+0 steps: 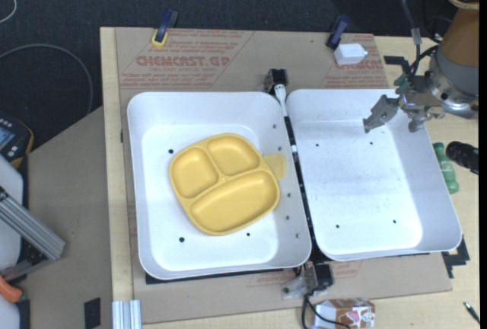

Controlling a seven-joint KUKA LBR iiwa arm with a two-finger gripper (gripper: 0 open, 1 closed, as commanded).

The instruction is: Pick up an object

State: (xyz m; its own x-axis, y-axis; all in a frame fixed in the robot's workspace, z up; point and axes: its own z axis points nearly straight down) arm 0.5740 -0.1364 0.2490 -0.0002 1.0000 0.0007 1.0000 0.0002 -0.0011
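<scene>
A yellow three-compartment plate [223, 183] lies flat in the middle of the left bin [148, 122]. A small pale yellow piece [275, 164] pokes out at the plate's right edge, close to the bin's right wall. My gripper [397, 119] hangs over the upper right corner of the right bin [365, 206], far from the plate. Its two fingers [377, 116] are spread apart and open, with nothing between them.
Both bins rest on a cardboard sheet [228, 53]. A white block [350, 54] and two clamps sit at its far edge. A green object [449, 171] lies just outside the right bin's right rim. Cables and a clip sit between the bins.
</scene>
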